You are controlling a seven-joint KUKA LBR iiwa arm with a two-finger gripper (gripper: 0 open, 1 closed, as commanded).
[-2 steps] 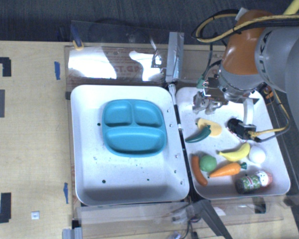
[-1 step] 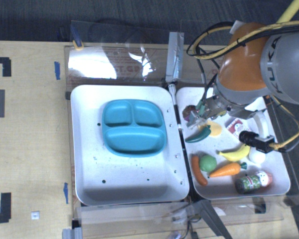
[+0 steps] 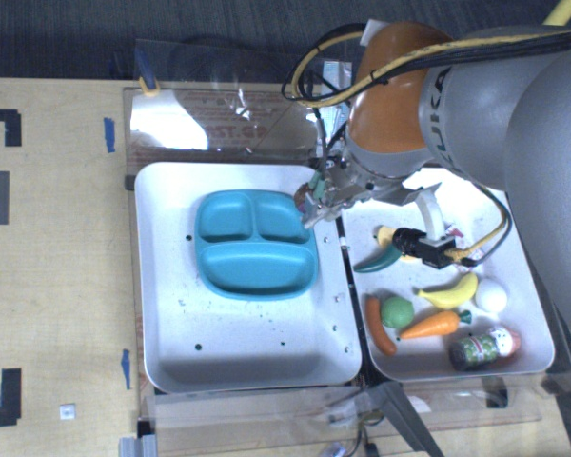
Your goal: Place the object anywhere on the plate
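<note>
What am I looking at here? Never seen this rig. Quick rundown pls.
One fixed camera looks down at a slant on a bench with two shallow white bins. The grey arm with the orange band is a KUKA iiwa robot reaching in from the right. Its gripper hangs at the upper right corner of the blue divided plate, which sits in the left bin. Whether the jaws hold anything is too small to tell. The right bin holds toy food: a banana, a carrot, a green ball, a white egg, a small bottle and a few more pieces. The job is to put an object on the plate.
</note>
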